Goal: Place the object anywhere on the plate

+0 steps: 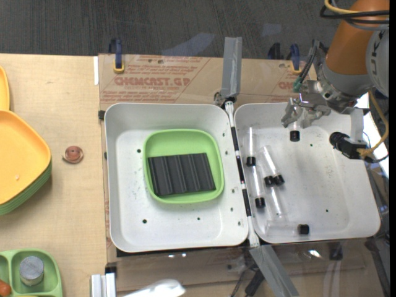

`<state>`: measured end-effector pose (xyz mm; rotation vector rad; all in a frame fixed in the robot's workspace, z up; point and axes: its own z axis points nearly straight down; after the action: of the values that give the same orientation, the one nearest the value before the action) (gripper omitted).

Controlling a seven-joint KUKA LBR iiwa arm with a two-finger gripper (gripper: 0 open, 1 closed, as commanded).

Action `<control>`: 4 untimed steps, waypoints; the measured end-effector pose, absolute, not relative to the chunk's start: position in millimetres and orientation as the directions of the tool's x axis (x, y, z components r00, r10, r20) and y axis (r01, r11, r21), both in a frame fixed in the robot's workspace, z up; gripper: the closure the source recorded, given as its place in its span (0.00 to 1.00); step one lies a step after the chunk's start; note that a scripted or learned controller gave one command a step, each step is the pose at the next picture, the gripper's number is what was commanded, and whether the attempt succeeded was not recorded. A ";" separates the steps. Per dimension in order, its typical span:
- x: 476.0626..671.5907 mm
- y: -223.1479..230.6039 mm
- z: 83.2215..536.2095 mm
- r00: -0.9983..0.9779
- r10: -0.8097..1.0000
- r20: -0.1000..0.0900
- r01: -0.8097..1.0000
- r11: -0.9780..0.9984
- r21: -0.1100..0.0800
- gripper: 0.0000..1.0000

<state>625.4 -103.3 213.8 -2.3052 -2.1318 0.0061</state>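
Already on the plate: the dark ribbed slab lies flat

Already the dark ribbed object (181, 174) lies flat in the hollow of the green plate (150, 146), covering most of its floor, with green rim showing on all sides of it. The plate sits a little above the middle of the left white bin (124, 224). I take the left bin as landmark for the rest.

To the right of the left bin, edge to edge with it, is the right white bin (346, 221). In it lie clear tube-like pieces with black ends (273, 179), and small black bits are scattered over its floor. Over the far part of that right bin hangs the claw (303, 117), carried by the grey arm with its orange band (352, 39), which comes in from the right. Nothing shows between the claw's fingers, and they are too small and tangled with cables to judge; whether it is spread or closed I cannot tell. The claw is well apart from the plate and the ribbed object.

Behind both bins lies a brown cardboard sheet with red print (158, 79), clamped at its far edge. To the left of the left bin, on the wooden desk (68, 104), sits a small round brownish knob (73, 155), and further left a stack of yellow plates (18, 159). Below those, at the near left corner, is a green tray with a grey cylinder (31, 269) in it.
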 end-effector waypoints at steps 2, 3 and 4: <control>558.8 -62.7 189.7 -0.167 0.986 0.001 0.986 0.167 -0.004 1.00; 540.1 -38.2 189.6 -0.199 0.980 0.001 0.980 0.199 -0.005 1.00; 531.8 6.4 204.2 -0.271 0.963 0.000 0.963 0.271 -0.003 1.00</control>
<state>531.8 6.4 204.2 -1.8953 -2.5028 0.0041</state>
